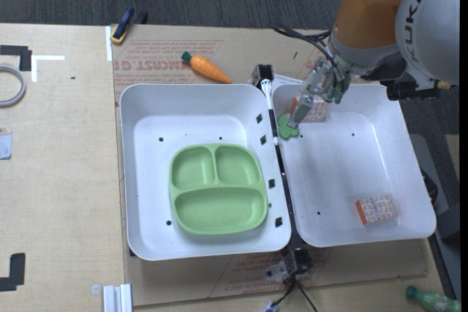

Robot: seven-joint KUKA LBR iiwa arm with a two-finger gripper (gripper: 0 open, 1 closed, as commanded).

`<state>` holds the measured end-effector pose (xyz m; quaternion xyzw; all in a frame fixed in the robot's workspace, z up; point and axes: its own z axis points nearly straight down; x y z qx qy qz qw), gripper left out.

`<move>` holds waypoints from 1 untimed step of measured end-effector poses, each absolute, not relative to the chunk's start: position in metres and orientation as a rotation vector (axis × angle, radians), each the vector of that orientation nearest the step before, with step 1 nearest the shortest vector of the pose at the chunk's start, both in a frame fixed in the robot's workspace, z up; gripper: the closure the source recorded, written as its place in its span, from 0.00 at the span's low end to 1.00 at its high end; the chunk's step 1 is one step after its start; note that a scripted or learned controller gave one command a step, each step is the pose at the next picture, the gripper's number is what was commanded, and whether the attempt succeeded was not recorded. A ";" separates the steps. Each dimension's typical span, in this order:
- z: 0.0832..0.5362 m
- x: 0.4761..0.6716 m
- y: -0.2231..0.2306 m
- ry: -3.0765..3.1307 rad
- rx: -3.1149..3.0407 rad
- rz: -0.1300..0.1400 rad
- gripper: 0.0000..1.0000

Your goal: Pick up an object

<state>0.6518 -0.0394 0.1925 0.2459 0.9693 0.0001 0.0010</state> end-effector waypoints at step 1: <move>0.193 0.652 -0.039 3.043 0.772 0.000 0.00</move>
